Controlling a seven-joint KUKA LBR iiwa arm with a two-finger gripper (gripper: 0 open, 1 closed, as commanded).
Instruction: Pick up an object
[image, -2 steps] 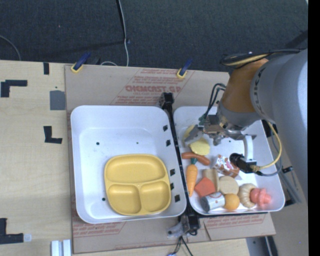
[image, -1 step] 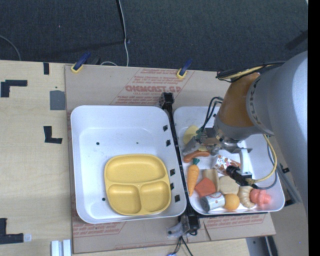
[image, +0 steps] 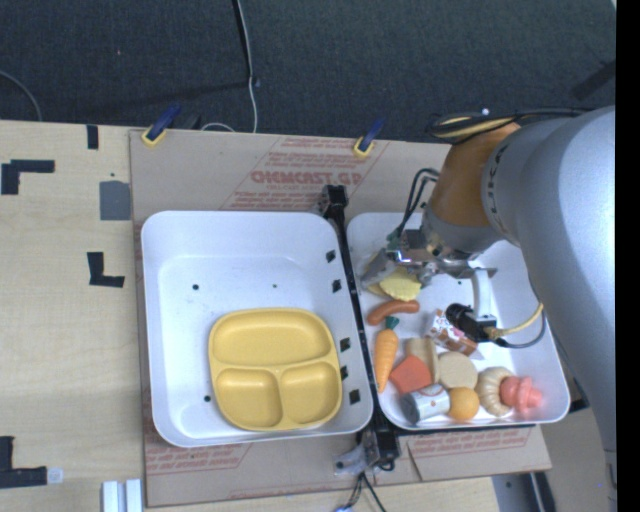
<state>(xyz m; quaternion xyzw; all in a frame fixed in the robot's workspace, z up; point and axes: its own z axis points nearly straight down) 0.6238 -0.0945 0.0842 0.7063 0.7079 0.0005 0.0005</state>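
Observation:
My gripper hangs low over the upper left part of the right bin, below the orange wrist band. Just under it lies a yellow toy piece, with a small sausage beside that. Further toward the front lie a carrot, a red-orange wedge, a small tin can, an orange ball, a cream swirl piece and a pink piece. Whether the gripper touches the yellow piece is hidden by its body.
The left bin holds a yellow divided plate. A black divider rail runs between the bins. The arm's large grey body covers the right side. A yellow cable loops over the right bin.

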